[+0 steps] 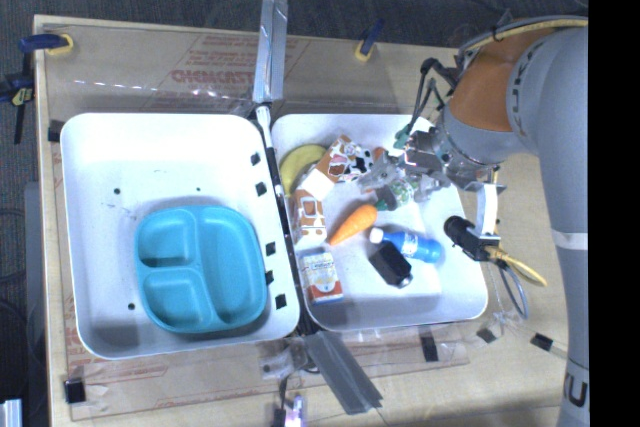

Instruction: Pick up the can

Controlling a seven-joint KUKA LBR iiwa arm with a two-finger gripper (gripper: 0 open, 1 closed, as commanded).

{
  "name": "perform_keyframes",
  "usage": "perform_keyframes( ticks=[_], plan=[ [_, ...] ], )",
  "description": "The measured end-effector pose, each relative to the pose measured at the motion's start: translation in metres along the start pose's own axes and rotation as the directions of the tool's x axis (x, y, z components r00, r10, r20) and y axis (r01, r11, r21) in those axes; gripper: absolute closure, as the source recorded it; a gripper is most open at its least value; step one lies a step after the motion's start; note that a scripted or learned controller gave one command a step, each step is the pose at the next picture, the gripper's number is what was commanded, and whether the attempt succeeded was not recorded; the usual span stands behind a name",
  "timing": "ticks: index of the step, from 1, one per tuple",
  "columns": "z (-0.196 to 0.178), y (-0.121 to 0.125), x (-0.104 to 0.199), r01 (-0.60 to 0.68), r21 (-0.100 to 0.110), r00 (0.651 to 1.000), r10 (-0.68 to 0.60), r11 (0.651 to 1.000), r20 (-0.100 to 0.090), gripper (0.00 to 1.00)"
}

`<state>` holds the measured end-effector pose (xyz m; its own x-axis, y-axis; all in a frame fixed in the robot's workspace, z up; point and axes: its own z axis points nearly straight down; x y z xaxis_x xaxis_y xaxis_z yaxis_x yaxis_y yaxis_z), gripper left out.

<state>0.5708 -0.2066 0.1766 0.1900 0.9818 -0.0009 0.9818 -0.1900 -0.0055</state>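
A short black cylinder (391, 265), which looks like the can, lies in the right bin (455, 300) near its front. A blue bottle with a white cap (410, 245) touches its far side. My gripper (392, 183) hangs over the middle of the right bin, just behind the bottle and to the right of an orange carrot (352, 223). It stands well back from the black cylinder. Something small and green shows at the gripper's tip, too blurred to name.
A banana (298, 163), a cow-print carton (348, 160) and several small juice cartons (320, 275) lie in the left half of the right bin. The left bin (100, 165) holds a blue divided tray (200, 265). A metal divider (270, 65) runs between the bins.
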Motion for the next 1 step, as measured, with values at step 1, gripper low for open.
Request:
perform_keyframes(
  ticks=[1],
  plan=[
    [0.0000,0.0000,0.0001,0.000,0.000,1.000,0.000,1.000,0.000,0.00]
  ],
)
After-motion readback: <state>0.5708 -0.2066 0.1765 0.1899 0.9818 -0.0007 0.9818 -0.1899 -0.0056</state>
